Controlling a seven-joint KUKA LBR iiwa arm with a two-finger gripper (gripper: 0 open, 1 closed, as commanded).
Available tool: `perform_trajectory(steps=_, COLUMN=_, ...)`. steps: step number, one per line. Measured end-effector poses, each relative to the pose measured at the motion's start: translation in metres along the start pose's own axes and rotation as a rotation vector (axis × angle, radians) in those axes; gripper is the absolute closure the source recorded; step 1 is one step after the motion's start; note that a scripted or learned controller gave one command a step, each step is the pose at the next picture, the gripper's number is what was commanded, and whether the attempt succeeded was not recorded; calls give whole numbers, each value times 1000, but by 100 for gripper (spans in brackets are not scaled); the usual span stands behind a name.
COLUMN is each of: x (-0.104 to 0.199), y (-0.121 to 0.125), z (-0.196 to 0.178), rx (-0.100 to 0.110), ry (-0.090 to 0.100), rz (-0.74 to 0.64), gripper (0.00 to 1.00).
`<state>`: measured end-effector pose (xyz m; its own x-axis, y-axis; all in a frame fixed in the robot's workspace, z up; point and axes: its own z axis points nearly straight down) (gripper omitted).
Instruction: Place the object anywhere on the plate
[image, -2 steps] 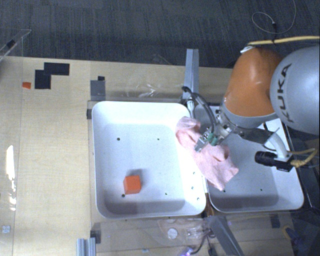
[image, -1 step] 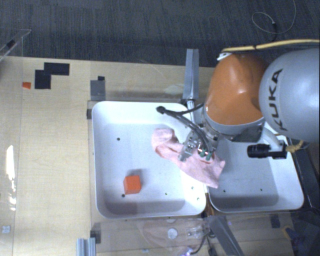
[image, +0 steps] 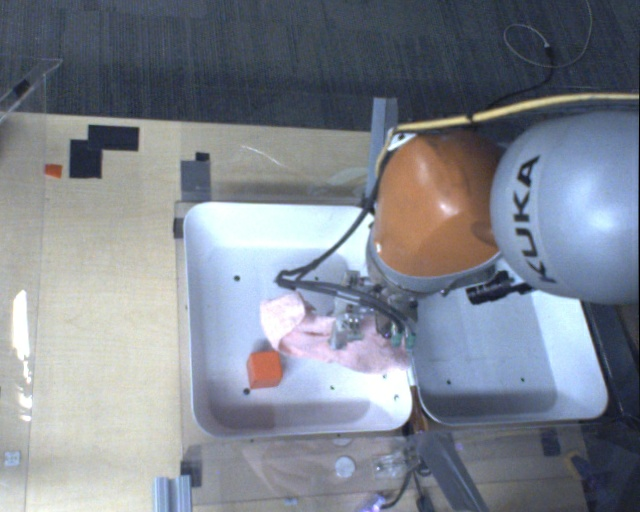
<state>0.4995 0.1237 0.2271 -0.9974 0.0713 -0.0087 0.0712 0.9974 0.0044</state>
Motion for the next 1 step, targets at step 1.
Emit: perform_trajectory(steps=1, x=0, y=0, z=0, rx=0, ry=-1, rz=1, gripper=0)
